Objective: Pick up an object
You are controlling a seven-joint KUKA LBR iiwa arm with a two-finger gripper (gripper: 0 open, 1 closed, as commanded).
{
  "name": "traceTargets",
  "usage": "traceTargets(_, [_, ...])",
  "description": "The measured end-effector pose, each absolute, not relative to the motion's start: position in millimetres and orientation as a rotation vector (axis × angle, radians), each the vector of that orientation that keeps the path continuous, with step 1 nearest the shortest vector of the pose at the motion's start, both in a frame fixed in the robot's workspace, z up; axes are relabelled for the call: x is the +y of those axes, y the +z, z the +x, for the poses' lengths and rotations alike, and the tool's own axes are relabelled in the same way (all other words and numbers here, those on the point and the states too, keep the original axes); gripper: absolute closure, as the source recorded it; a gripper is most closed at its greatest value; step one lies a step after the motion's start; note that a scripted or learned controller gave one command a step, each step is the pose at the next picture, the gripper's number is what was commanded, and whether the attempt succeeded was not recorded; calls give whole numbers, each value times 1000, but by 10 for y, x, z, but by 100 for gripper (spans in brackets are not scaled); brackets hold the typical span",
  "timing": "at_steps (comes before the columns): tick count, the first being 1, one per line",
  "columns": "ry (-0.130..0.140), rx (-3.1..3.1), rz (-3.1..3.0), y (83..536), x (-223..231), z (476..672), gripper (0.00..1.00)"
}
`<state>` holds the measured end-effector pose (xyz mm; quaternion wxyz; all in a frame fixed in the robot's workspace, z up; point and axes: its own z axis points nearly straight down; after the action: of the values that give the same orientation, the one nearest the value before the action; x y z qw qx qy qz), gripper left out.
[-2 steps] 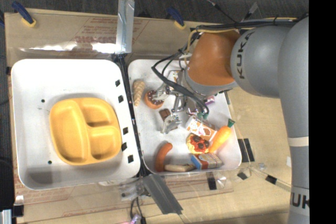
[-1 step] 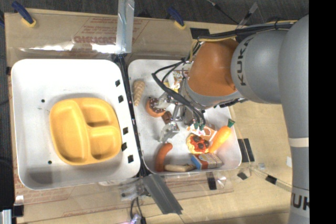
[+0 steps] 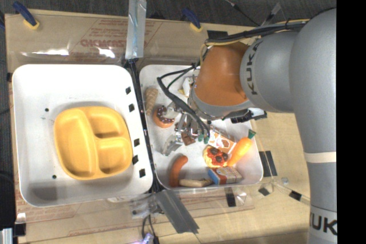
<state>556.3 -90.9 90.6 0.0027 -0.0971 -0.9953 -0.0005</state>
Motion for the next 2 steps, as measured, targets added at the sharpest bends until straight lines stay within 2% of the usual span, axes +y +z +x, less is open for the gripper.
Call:
traceTargets(1, [1,-3145,-113,925,-1274,5080,0])
traceTargets(2, [-1,-3116,-411,920,-1024,5194,0])
